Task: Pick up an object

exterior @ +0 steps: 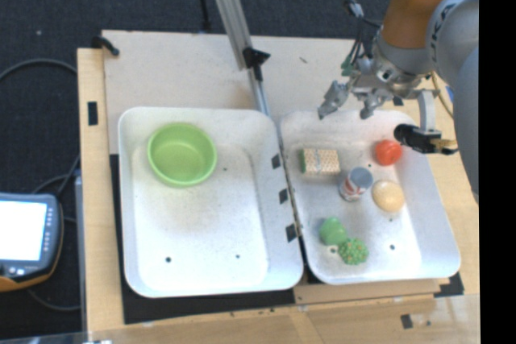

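Observation:
My gripper (pixel 351 106) hangs open above the far edge of the right bin (pixel 419 250), with nothing between its fingers. Below it in that bin lie a tan woven block with a green end (pixel 320 161), a small can (pixel 355 184), a red ball (pixel 388 152), a pale yellow ball (pixel 388 196), a green round toy (pixel 331 231) and a green knobbly toy (pixel 352 252). The block is the closest thing to the gripper, a short way nearer the camera.
The left bin (pixel 201 262) holds a light green bowl (pixel 182 155) in its far left corner. A slanted metal post (pixel 234 12) rises behind the seam between the bins. A tablet (pixel 24 238) sits off the bench at left.

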You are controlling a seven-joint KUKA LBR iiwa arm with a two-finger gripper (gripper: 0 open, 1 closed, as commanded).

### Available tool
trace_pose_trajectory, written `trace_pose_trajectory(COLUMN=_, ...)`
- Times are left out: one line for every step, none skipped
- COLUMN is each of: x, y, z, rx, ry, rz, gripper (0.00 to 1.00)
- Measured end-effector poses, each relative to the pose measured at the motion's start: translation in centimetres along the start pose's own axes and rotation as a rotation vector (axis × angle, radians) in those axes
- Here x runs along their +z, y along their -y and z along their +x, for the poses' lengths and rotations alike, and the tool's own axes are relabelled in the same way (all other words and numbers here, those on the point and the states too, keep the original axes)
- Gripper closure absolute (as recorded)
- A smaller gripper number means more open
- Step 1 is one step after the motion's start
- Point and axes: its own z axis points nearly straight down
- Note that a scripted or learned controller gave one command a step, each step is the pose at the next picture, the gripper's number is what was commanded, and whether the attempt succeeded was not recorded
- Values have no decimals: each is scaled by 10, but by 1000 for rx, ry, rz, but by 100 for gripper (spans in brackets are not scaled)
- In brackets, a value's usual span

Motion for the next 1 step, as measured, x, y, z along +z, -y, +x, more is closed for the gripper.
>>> trace_pose_trajectory(x=0, y=0, z=0, rx=0, ry=1, rz=0, gripper=0)
